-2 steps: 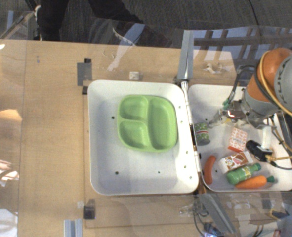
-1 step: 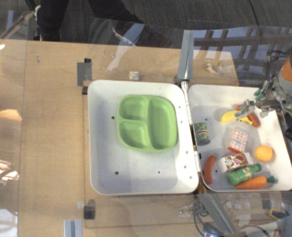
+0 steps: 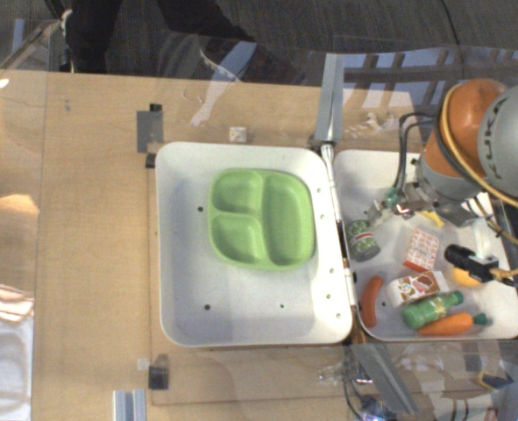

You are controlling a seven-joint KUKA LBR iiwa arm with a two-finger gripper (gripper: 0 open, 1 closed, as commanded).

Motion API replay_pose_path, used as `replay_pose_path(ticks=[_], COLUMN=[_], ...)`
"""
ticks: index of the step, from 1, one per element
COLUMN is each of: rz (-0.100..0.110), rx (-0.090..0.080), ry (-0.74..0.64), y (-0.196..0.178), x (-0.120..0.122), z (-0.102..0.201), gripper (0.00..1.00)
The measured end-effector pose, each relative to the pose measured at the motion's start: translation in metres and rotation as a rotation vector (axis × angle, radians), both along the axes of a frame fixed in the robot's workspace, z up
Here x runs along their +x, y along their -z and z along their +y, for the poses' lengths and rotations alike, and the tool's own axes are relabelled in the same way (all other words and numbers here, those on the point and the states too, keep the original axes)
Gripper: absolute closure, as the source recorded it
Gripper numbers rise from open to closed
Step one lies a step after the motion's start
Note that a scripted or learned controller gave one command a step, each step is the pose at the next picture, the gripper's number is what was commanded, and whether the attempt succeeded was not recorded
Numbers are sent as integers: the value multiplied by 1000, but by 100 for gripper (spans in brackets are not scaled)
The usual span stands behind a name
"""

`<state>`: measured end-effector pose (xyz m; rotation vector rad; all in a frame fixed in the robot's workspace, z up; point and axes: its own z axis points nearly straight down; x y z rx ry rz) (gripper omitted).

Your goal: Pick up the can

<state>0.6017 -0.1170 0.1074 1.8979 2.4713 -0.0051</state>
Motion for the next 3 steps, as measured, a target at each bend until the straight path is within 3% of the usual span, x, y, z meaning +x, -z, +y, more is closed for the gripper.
replay_pose_path(ticks=[1,2,3], rz=[-13,9,-3], rx=[6,15,18], ry=[-146,-64,173], y=[11,-80,-4], x=[-22,-11,-62], z=[24,-44,2], gripper=[0,0,0])
